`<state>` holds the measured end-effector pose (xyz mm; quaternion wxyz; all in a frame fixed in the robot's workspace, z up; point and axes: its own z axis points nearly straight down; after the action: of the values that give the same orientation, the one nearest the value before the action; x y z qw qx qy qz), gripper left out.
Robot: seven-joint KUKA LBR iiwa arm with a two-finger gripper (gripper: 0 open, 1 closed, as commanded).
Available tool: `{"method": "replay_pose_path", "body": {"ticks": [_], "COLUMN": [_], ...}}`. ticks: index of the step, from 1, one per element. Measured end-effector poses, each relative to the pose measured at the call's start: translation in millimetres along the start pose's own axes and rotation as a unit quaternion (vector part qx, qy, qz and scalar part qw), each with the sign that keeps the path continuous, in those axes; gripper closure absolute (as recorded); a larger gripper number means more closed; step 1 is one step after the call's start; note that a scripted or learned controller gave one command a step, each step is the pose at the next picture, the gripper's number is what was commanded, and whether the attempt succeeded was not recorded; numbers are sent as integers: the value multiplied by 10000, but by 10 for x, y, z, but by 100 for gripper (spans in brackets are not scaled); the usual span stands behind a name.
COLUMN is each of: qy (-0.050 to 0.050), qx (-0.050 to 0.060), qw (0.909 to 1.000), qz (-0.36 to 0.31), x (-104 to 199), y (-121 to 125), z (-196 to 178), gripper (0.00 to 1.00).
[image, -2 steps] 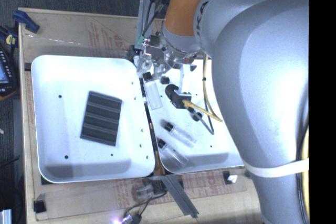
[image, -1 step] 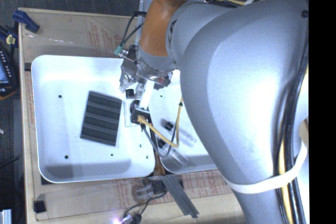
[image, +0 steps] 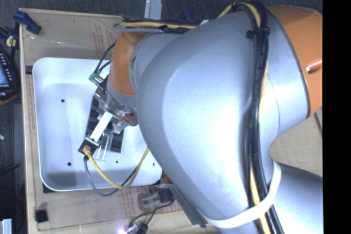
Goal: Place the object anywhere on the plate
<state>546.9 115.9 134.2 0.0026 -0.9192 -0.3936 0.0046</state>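
Observation:
My gripper (image: 105, 127) reaches down into the left white bin (image: 55, 96), over the right half of its floor. It points toward the bin's front left. The grey arm with its orange band (image: 122, 63) comes in from the right and hides the right side of this bin and the whole area to its right. The bare part of the bin floor shows only a few small dark holes.
The wooden bench (image: 66, 205) frames the bin. A blue clamp (image: 24, 20) sits at the back left corner and a small grey block (image: 154, 6) at the back edge. A yellow cable (image: 118, 183) loops over the bin's front wall.

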Motion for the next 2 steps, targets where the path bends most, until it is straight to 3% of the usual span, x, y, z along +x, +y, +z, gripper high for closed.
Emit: {"method": "replay_pose_path", "body": {"ticks": [1, 2], "qy": [57, 55], "qx": [-21, -33], "qw": [9838, 9636], "qz": [1793, 2671], "x": [232, 565], "y": [207, 494], "z": [380, 400], "gripper": [100, 100]}}
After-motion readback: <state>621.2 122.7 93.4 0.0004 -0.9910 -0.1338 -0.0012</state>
